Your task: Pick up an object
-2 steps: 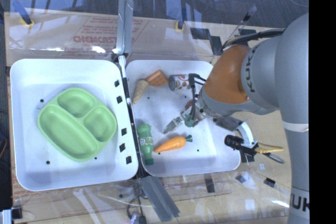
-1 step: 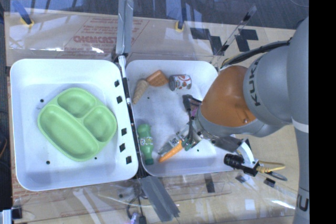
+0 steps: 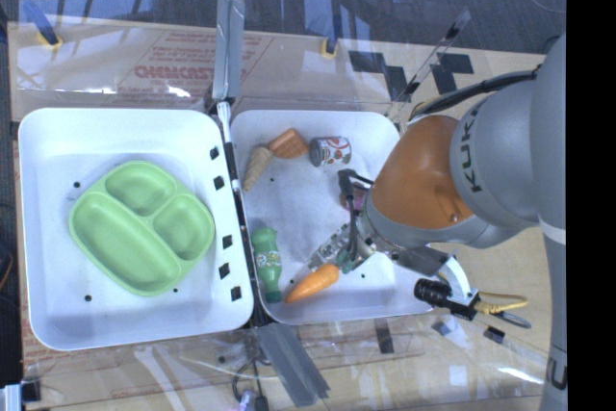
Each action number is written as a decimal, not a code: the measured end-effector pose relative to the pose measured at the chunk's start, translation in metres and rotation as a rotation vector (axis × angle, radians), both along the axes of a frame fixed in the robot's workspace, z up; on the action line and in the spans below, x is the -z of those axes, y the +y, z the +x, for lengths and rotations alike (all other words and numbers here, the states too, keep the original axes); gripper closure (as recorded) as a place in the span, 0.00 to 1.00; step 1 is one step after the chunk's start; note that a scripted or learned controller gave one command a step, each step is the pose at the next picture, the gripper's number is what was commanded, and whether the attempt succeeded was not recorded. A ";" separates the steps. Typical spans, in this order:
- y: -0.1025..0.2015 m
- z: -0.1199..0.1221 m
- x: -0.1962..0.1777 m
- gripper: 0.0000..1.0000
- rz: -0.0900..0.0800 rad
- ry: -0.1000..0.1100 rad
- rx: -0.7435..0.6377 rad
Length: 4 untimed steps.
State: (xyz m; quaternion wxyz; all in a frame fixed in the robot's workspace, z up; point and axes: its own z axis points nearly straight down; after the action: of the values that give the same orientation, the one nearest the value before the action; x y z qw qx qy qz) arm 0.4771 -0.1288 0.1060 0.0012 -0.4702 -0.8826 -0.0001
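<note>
End effector (image 3: 339, 250) low in the right bin (image 3: 385, 125), just above the carrot (image 3: 314, 283), which lies on the floor; grip state cannot be told. Pickup judged not yet made.

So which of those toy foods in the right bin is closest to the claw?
The carrot, lying just below the gripper near the bin's front edge. The green bottle, ice-cream cone and can sit farther off.
</note>
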 end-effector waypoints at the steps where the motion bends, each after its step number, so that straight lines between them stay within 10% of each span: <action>1: 0.000 0.000 0.000 0.00 0.000 0.000 0.000; 2: -0.010 0.064 0.014 0.00 -0.001 -0.001 0.099; 3: 0.018 -0.001 0.015 0.00 -0.002 -0.002 0.009; 4: 0.018 0.000 0.005 1.00 -0.001 -0.001 0.005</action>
State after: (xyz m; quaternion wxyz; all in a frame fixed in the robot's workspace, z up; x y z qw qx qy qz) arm 0.4771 -0.1105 0.1011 0.0007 -0.4723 -0.8814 -0.0001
